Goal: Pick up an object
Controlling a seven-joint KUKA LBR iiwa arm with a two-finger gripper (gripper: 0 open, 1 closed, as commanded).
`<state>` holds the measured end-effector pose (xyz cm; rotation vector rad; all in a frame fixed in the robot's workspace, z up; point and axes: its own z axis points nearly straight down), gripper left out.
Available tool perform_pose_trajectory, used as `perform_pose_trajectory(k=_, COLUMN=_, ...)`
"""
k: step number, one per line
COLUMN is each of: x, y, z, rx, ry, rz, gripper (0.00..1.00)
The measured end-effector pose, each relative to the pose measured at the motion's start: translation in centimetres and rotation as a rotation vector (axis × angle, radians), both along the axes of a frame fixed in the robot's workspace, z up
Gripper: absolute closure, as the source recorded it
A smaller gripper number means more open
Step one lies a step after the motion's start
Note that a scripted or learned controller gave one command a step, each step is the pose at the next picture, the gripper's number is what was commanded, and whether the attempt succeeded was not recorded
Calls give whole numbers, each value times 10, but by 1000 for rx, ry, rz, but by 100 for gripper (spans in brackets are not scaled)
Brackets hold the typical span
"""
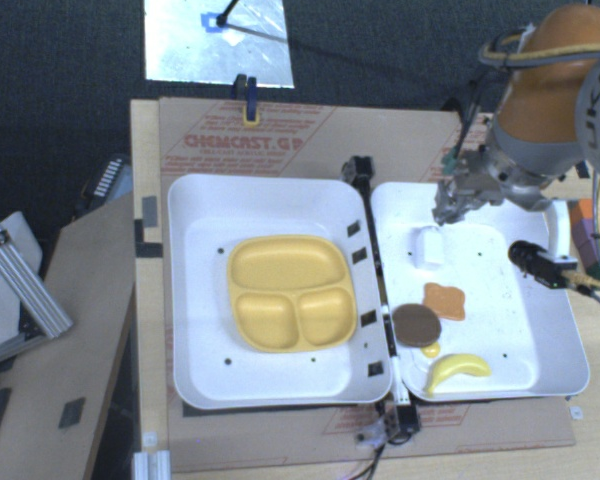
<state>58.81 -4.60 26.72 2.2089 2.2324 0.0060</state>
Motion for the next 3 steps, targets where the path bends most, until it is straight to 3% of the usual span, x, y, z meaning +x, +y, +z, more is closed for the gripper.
perform_pose_trajectory(k=1, x=14, y=54, z=-19, rx=0, ry=2, rz=-1, gripper=100)
perform_pose_trajectory(k=3, x=51, y=157, z=-18, rx=1, ry=0, rz=-1, gripper=100)
